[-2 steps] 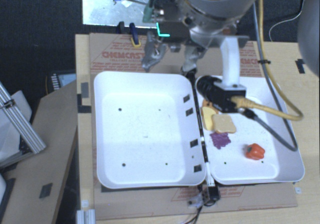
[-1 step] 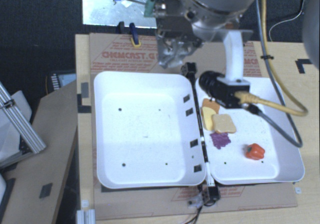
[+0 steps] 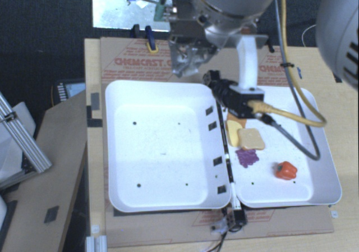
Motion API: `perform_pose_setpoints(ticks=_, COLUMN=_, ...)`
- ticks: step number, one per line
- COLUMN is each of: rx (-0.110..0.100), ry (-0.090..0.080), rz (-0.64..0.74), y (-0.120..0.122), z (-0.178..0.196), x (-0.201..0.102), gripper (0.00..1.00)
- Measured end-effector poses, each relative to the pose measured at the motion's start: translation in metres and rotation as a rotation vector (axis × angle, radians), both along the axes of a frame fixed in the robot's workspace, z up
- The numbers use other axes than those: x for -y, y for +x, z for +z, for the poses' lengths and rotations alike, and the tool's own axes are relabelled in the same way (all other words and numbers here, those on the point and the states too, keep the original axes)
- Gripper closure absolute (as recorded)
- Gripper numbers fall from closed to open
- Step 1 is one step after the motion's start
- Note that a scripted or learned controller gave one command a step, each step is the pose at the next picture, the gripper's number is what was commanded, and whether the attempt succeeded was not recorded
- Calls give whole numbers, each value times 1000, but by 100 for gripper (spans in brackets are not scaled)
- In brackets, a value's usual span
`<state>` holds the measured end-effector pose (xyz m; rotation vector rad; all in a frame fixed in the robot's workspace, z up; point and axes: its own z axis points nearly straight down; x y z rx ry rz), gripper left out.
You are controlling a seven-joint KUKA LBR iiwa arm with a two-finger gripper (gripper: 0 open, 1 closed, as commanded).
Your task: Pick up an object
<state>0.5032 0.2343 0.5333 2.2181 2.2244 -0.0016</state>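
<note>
Several small objects lie in the right bin (image 3: 328, 181): a yellow piece (image 3: 232, 132), a tan bread-like slice (image 3: 252, 139), a purple clump (image 3: 247, 157) and a red-orange pepper (image 3: 286, 170). The first three sit close together beside the wall that divides the bins. My gripper (image 3: 188, 61) is a blurred metallic shape hanging above the back edge of the left bin (image 3: 115, 133), well behind and to the left of the objects. Nothing shows in it.
A black fitting with a yellow cable (image 3: 291, 117) hangs over the back of the right bin, just above the yellow piece. A blue and yellow clamp (image 3: 150, 40) sits on the cardboard behind the bins. An aluminium rail (image 3: 22, 138) lies at far left.
</note>
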Motion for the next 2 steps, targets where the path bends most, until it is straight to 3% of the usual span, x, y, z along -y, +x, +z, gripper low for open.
perform_pose_setpoints(ticks=1, rx=5, ry=3, rz=2, y=0, z=13, x=0, gripper=100)
perform_pose_setpoints(ticks=2, rx=-13, ry=-6, rz=-4, y=-14, z=-137, x=34, gripper=100)
